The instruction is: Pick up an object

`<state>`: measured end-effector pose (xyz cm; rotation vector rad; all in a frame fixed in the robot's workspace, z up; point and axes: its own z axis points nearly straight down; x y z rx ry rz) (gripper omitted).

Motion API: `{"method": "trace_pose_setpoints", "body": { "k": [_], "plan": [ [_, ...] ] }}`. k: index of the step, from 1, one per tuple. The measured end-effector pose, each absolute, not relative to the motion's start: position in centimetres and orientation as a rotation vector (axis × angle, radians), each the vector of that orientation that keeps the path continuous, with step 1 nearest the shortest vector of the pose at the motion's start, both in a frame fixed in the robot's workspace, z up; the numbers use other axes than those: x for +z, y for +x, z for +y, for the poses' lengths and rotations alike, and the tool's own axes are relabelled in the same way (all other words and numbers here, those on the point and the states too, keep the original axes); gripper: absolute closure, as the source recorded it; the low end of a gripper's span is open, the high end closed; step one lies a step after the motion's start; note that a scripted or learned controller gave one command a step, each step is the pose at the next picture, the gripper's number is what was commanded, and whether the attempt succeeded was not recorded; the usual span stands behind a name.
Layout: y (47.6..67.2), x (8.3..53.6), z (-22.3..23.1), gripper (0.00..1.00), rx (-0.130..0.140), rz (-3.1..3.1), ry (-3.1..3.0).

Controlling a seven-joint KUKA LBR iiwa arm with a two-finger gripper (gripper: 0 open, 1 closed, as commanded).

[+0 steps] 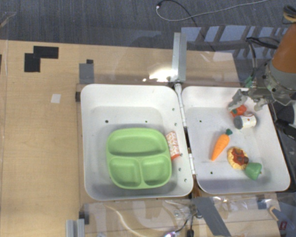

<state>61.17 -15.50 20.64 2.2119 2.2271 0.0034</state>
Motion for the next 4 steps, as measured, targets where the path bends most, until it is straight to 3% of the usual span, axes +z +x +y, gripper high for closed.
{"method": "trace_pose_setpoints", "body": {
  "k": [1, 2, 3, 4],
  "plan": [
    [58.6, 9.5, -12.6, 0.00, 0.006, 2.255, 2.181],
    [58.8, 13.2, -16.5, 0.00, 0.005, 2.303, 2.130],
    [59.5, 12.2, -15.4, 0.00, 0.005, 2.518, 1.869],
    [53.9, 9.1, -11.8, 0.00, 0.011, 2.486, 1.899]
  ]
}}
